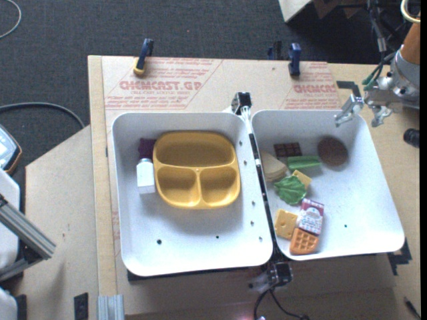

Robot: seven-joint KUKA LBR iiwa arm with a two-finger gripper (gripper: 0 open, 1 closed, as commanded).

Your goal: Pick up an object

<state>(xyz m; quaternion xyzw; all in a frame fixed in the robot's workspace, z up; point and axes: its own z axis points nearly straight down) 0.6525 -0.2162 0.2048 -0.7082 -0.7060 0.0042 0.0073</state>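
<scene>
My gripper (363, 114) hangs over the far right corner of the right bin (373, 199), open, with nothing between its fingers. Just in front of it and to the left lies a round brown cookie (332, 151). Further left in that bin are a chocolate bar (287, 150), a green stick (304, 162), a bread slice (272, 168), a lettuce leaf (290, 189) and a small cheese wedge (302, 177). Near the front edge lie a cheese slice (285, 223), a red packet (311, 216) and an orange waffle (304, 241).
The left bin (133, 232) holds a yellow divided plate (197, 169), a small white bottle (145, 175) and a purple item (147, 145) beside it. Two clamps (143, 57) (294, 59) grip the board's far edge. Bare floor fills the right bin's right half.
</scene>
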